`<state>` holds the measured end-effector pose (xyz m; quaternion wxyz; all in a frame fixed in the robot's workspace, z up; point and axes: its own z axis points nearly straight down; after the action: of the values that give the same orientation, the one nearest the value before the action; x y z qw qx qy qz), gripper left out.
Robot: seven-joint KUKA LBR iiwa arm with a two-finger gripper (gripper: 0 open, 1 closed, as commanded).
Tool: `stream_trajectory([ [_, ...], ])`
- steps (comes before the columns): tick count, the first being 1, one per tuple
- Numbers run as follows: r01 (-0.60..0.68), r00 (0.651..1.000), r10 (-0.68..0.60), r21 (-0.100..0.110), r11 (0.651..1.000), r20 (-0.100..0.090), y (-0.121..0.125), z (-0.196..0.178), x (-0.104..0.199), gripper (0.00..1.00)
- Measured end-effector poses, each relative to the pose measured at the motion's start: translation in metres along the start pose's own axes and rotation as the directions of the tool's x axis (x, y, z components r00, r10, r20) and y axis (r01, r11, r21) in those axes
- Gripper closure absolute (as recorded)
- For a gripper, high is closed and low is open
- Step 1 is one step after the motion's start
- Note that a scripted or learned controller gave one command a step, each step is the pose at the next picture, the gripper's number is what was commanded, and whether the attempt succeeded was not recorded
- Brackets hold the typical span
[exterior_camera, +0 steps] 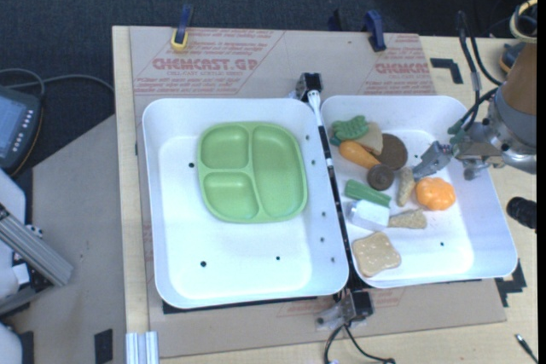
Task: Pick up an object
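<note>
Camera view: my pincer hovers just above the orange toy fruit in the right bin, clamped on nothing; whether it is apart or together I cannot tell.

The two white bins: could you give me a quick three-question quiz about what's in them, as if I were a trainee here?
1. True or false: the green tray lies in the left bin.
2. Which item lies nearest the claw? A) the toast B) the orange C) the carrot
3. Fill in: the toast lies at the right bin's ___ edge, toward the camera.

Key: 1 true; 2 B; 3 near.
</note>
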<state>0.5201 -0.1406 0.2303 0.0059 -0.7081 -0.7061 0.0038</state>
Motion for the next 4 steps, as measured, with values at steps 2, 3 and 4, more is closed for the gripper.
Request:
stream_trajectory([
  [2,0.003,1.000,-0.003,-0.009,1.000,0.001,0.004,0.036,-0.001,0.00],
  [3,0.003,1.000,-0.003,-0.005,1.000,0.000,0.000,0.099,0.000,0.00],
  [4,0.003,1.000,-0.003,-0.009,1.000,0.001,0.000,0.148,0.001,0.00],
])
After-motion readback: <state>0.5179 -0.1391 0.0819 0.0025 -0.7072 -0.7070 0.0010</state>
